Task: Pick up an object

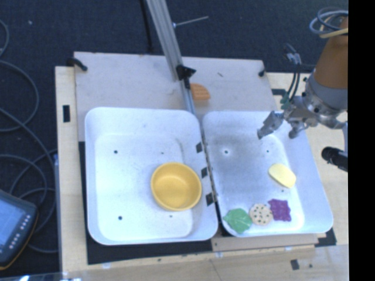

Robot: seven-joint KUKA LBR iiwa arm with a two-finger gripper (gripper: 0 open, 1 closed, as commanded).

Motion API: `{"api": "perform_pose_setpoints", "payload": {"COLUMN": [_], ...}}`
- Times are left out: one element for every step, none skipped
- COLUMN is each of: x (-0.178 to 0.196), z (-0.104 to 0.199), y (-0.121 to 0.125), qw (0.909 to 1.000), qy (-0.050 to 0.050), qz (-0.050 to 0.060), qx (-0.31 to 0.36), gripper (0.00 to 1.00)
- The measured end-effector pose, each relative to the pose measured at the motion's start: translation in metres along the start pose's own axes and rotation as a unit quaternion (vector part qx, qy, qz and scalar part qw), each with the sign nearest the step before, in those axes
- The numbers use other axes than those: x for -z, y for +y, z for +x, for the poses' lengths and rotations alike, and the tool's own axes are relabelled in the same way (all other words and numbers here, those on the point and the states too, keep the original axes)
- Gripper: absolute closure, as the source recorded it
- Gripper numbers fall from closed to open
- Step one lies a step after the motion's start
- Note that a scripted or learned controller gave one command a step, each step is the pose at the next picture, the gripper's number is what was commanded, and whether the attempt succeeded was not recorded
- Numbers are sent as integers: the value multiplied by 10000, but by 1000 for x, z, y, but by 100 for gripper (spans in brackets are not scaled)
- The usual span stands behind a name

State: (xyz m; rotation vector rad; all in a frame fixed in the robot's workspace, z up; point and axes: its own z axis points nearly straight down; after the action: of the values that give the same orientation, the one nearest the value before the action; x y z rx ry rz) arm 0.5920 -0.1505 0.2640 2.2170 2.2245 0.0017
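Now the hand (282,125), fingers spread and empty, should drop toward five o'clock, squarely over the yellow piece (282,175).

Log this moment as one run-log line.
phase: approach | gripper: open, holding nothing, over right bin | nearest: pale yellow piece | left bin: yellow bowl

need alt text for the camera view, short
A grey robot arm reaches in from the right, its open gripper empty above the right bin, which holds a yellow piece, purple piece, spotted cookie and green piece. The left bin holds a yellow bowl.
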Motion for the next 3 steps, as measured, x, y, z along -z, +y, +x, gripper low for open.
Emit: {"api": "perform_pose_setpoints", "payload": {"x": [0, -50, -103], "z": [0, -6, -17], "y": [0, 8, 11], "qw": [10000, 10000, 10000], "qy": [2, -13, -14], "qz": [-1, 22, 25], "qx": [-3, -21, -24], "gripper": [0, 0, 0]}}
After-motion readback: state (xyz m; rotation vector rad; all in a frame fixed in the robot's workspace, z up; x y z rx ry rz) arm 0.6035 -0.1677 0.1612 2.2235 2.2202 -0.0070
